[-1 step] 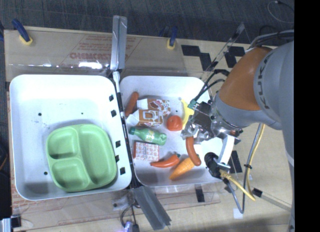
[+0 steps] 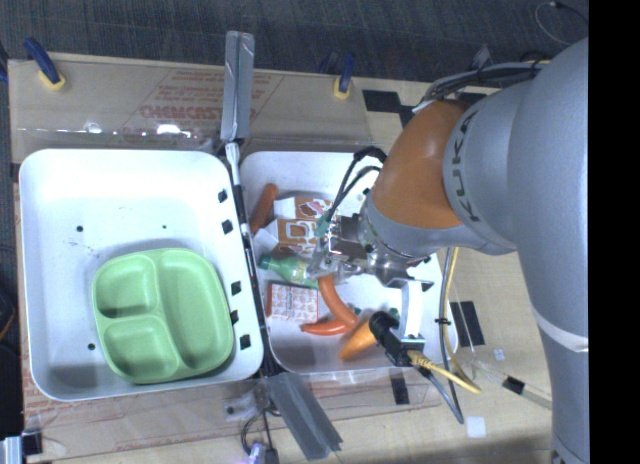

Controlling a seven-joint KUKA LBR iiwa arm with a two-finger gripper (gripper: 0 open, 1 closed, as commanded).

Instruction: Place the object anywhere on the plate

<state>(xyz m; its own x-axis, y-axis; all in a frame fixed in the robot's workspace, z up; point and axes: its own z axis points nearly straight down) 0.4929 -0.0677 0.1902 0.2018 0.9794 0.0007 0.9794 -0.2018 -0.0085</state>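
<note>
Dark carpet frames our counter point(image 2: 180, 102). We see the green plate point(image 2: 160, 314) bare at lower left; the tool point(image 2: 335, 257) hovers over orange carrots point(image 2: 335, 307) in the right bin point(image 2: 300, 167), grip undeterminable. Placement remains.

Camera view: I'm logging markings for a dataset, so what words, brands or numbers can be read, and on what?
"KUKA": grey arm, beside the orange band.
Red print on the cardboard sheet: upside down, too blurred to read.
Print on the red-and-white packets in the right bin: too small to read.
</note>
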